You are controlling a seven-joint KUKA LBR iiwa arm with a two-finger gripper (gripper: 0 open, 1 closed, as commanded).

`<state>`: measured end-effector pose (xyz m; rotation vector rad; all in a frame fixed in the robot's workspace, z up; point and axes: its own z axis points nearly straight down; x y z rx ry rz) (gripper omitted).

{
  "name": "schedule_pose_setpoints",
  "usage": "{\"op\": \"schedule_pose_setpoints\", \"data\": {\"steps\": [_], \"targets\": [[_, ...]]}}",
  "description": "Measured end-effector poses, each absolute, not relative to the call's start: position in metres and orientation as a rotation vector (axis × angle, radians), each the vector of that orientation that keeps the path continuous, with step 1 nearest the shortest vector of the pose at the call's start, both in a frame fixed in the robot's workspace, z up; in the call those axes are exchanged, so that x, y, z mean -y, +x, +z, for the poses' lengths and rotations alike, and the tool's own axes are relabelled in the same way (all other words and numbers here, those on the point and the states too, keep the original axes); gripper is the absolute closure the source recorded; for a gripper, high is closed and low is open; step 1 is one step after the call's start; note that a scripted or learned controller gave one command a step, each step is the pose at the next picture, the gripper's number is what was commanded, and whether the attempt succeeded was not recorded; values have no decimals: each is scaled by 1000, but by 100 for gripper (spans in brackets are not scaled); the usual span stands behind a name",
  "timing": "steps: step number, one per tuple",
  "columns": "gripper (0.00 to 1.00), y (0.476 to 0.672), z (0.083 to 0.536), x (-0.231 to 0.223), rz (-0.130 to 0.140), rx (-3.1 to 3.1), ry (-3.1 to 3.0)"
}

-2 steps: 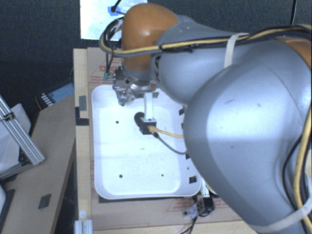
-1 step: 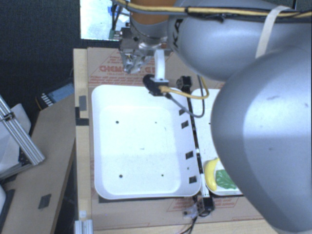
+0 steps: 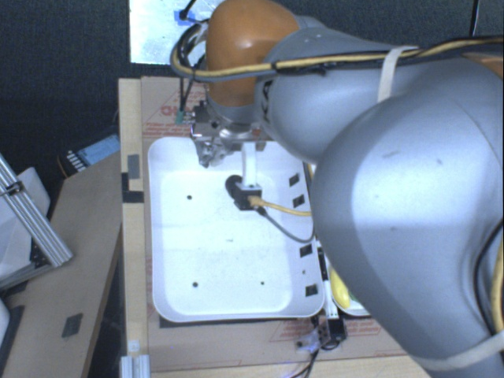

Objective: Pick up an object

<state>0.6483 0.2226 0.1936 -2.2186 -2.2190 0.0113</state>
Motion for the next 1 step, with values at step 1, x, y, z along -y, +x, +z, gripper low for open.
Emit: {"op": "schedule_pose_setpoints", "data": {"steps": [1], "targets": [[100,667,77,-234,5,2225,-2215]]}}
